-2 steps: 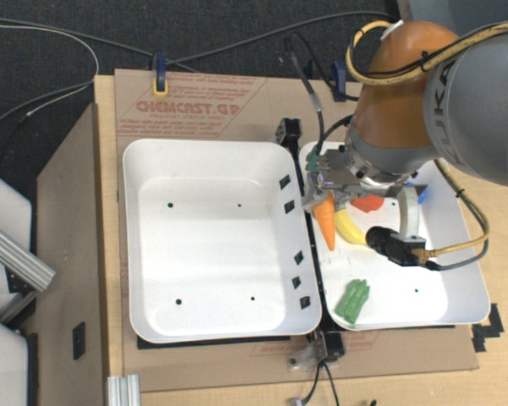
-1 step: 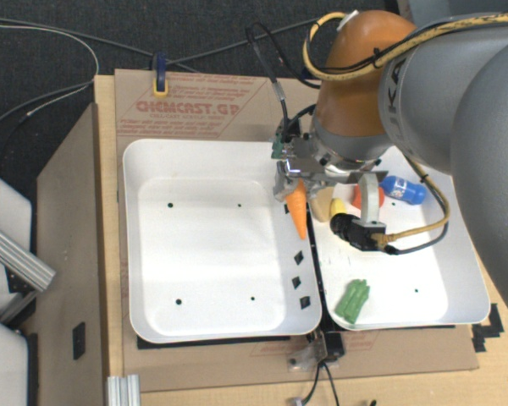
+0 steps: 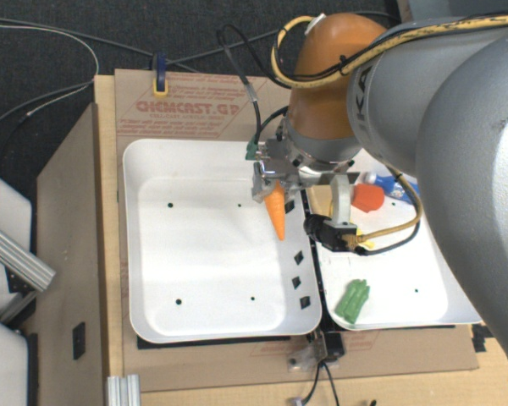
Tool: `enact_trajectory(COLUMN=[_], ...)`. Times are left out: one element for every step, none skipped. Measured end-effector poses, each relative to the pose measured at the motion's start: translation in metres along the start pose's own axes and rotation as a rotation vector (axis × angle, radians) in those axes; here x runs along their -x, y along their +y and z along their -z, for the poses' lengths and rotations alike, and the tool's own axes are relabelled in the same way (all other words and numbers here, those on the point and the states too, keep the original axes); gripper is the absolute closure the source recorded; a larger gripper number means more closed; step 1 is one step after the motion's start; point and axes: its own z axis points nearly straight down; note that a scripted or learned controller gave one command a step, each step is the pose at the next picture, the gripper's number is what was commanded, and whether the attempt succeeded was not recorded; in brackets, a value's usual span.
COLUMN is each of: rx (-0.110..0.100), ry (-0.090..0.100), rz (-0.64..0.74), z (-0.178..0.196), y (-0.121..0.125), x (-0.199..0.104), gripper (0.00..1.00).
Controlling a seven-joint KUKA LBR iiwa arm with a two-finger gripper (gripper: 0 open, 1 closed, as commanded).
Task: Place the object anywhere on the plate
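The big smooth grey arm (image 3: 440, 134) has rounded, matte casing. Toward nine o'clock from that bulk sits a glossy orange dome-shaped band (image 3: 330, 53) above a grey cylindrical wrist. Black and yellow cables (image 3: 281, 45) loop around the dome's eleven o'clock side. Below, a small metal two-finger gripper (image 3: 275, 189) carries a green connector at its nine o'clock edge.

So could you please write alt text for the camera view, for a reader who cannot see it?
A grey robot arm's tool hangs over the left white bin with an orange carrot pointing down from it. The right white bin contains a green object and an orange-red object.
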Motion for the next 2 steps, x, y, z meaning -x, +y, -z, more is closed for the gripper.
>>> enact_trajectory(rx=[0.001,0.001], ry=[-0.001,-0.001], rz=[-0.004,-0.003], z=[0.0017,0.0017], y=[0.0032,0.0031], x=[0.0077,0.0074], gripper=[1.0,0.0])
